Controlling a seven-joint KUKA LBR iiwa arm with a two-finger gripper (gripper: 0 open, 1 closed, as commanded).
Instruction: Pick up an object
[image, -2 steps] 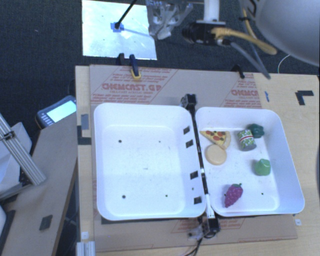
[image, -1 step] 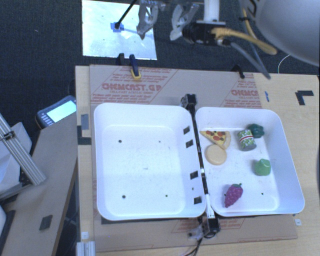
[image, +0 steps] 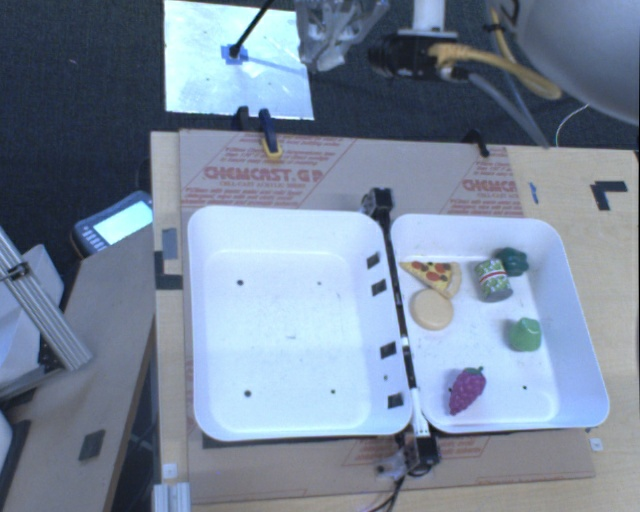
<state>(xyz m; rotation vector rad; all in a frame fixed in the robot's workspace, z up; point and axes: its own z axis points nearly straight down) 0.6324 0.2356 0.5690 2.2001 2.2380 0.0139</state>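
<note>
The pincer (image: 335, 35) hangs at twelve o'clock beyond the table (image: 560, 180) — its state I cannot tell. In the right bin (image: 575, 300): pizza slice (image: 432, 272), round biscuit (image: 433, 311), can (image: 491, 279), green pepper (image: 524, 334), grapes (image: 466, 389) at six o'clock.

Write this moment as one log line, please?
gripper: raised behind bins | left bin | right bin: pizza slice, grapes, can | nothing held

Right bin (image: 575, 330) with pizza slice (image: 430, 271), grapes (image: 467, 389), can (image: 491, 279)
</note>
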